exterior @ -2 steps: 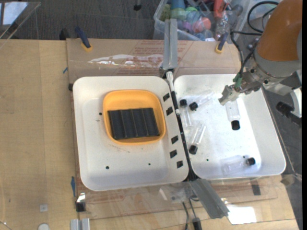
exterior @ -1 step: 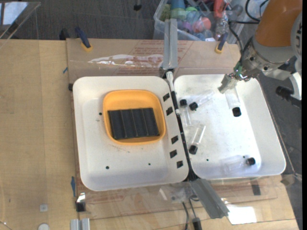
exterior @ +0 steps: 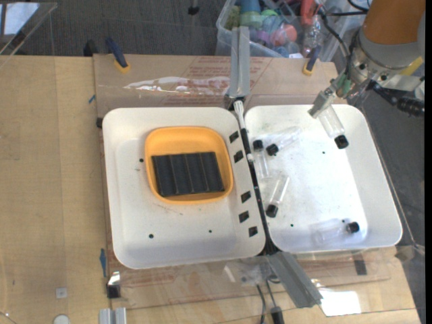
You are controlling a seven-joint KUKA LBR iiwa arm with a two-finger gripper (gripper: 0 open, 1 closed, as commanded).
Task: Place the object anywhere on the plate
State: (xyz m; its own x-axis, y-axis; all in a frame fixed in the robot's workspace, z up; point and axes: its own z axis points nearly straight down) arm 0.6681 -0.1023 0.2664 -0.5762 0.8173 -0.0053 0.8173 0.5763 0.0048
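An orange plate lies in the left bin, and a black ribbed block rests on it. Several clear vials with black caps lie in the right bin; one of them is near the divider and another is at the front. My gripper hangs over the right bin's back edge. A further clear vial sits right under its tip with the cap pointing forward. Whether that vial is gripped or lying on the bin floor I cannot tell.
A metal rail runs back from the seam between the bins, with black tabs along it. A clear tub of colourful items stands behind the bench. Clamps hold the cardboard at the back.
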